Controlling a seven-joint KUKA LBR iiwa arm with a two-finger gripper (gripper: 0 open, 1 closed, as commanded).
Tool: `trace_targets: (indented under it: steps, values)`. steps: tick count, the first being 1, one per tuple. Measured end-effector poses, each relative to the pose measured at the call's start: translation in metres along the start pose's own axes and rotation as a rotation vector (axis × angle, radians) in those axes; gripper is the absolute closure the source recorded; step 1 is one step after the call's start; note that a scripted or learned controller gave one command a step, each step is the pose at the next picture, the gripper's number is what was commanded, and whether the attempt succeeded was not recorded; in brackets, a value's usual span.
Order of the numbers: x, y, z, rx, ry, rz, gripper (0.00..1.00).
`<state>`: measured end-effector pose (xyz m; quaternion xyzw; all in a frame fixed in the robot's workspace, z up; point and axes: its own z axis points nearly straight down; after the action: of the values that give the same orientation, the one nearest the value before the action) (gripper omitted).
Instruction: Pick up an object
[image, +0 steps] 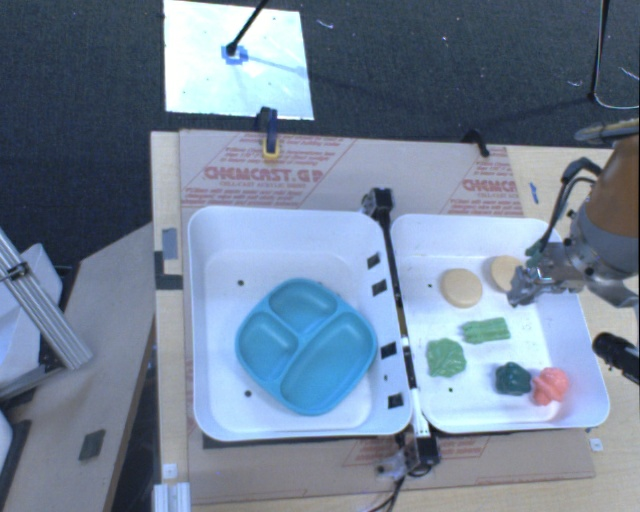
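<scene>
The tan round piece (504, 271) lies at the right bin's (575, 400) far side, another tan disc (462, 288) just left, touching the gripper (527, 287), whose finger state I cannot tell.

blue divided plate (305, 345) | in left bin (215, 240) | bench (330, 165)

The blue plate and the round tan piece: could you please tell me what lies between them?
The black divider where the two bins meet, in the camera view.
</scene>
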<state>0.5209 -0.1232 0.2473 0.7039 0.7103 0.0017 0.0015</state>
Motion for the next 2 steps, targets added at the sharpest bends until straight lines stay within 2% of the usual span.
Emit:
trace_targets:
  steps: [1, 2]
  values:
    - [0.052, 0.019, -0.003, 0.001, 0.0, 0.0, 1.0]
    - [0.103, 0.054, -0.001, 0.001, 0.002, -0.001, 1.0]
